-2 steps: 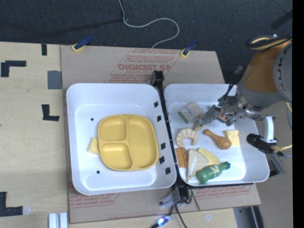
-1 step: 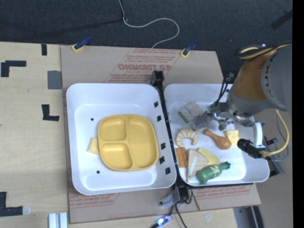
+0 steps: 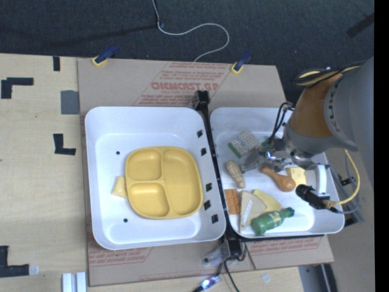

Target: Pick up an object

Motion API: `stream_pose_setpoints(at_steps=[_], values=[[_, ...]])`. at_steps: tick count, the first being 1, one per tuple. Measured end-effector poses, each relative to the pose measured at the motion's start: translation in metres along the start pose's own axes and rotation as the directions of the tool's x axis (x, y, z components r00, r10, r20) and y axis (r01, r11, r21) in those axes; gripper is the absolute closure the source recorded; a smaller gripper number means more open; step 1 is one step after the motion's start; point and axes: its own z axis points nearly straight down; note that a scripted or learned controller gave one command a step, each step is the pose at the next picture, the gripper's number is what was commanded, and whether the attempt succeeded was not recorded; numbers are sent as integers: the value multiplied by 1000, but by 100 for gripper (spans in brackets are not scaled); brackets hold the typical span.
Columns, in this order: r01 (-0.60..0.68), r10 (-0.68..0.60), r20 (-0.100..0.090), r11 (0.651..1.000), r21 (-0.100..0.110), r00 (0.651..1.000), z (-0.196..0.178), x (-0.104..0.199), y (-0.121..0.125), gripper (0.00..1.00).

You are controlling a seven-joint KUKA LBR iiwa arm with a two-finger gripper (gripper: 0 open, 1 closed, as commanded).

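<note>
Gripper [image 3: 267,155] low in the right bin [image 3: 322,227], grip state unreadable; nothing lifted yet, green bottle [image 3: 271,220] at its 6 o'clock.

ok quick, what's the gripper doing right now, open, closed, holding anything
Gripper: low in the right bin, among the toy foods; whether it grips anything cannot be told from this view.

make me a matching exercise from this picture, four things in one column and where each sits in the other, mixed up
Things:
1. yellow divided plate
2. green bottle
3. gripper
4. blue clip

Places:
A. near front wall of the right bin
B. in the left bin
C. on the cardboard's far edge
D. low over the middle of the right bin

Pairs: 1-B, 2-A, 3-D, 4-C
</note>
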Motion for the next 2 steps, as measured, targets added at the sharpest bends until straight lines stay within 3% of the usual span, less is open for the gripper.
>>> stream_pose_setpoints(at_steps=[1, 2], values=[[0, 0, 0, 1000, -1, 1000, -12, 0, 1, 100], [0, 0, -2, 1000, -4, 1000, -56, 6, 1, 100]])
